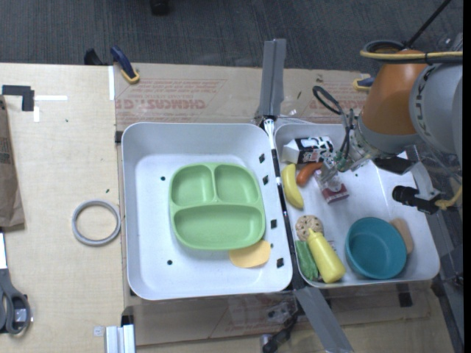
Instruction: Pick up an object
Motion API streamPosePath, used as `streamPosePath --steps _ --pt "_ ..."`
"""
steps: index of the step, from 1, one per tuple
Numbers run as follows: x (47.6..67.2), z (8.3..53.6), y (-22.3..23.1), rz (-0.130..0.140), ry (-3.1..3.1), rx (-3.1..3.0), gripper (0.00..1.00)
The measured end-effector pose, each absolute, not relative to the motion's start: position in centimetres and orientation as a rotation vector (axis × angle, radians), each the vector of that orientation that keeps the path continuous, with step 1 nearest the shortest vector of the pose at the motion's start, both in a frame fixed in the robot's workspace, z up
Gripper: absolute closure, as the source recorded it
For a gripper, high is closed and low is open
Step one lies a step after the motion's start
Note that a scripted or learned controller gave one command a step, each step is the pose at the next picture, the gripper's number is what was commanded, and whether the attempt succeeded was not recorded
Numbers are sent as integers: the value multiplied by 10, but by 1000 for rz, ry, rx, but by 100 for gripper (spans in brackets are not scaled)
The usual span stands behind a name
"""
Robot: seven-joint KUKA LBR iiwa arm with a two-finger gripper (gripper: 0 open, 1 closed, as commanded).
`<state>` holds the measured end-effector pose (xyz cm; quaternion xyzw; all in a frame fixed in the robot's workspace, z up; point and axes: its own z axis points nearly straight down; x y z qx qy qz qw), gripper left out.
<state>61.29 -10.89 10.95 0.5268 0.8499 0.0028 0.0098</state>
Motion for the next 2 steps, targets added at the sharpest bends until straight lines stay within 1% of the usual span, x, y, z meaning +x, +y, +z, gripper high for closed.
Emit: streamPosePath --steps 1,2 --pt "613 109 -109 8 2654 1646 0" --pt "613 119 -111 9 2649 1648 100"
